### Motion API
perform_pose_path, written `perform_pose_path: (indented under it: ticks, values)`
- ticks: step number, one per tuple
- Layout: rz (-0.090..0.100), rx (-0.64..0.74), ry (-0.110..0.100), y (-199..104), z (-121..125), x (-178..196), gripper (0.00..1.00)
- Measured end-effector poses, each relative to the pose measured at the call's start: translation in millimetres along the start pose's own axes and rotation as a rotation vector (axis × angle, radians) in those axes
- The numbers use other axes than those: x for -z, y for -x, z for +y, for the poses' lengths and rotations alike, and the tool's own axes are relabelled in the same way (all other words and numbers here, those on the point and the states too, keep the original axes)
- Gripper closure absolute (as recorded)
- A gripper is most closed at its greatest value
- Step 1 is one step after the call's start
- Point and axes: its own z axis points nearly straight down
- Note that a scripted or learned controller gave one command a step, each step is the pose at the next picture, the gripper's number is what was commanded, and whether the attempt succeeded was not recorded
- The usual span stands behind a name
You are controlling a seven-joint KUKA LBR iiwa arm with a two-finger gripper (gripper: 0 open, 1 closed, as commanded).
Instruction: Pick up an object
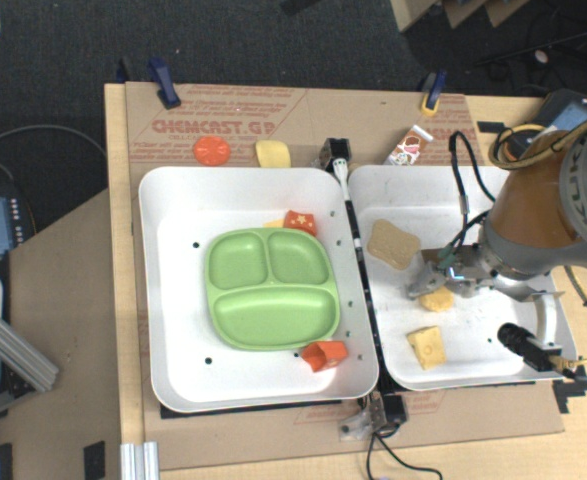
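Green tray (pixel 271 290): middle of left bin (pixel 163 268).
Gripper (pixel 428 282): right of the tray, over a yellow piece (pixel 437 300) (grip unclear).
Tan slab (pixel 393 243): just above the gripper.

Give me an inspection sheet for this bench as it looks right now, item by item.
Surface: cardboard-topped bench bearing a left bin and a right bin.
Job's things: right bin holds a tan slice, a yellow piece by the gripper and a yellow wedge; left bin holds a green divided plate, a red piece and an orange piece.
Clutter: orange disc, yellow block and small packet behind the bins.
Gripper: gripper low in the right bin.
Cables: black cable over the right bin.
Surroundings: dark floor.
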Motion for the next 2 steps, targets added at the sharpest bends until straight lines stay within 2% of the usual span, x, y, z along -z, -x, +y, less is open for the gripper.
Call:
perform_pose_path:
  ticks: [1,2]
  values:
    - [-0.003,0.004,0.011,-1.6,4.1,13.2,1.0]
    - [0.002,0.019,0.025,-112.6,61.4,110.0,1.0]
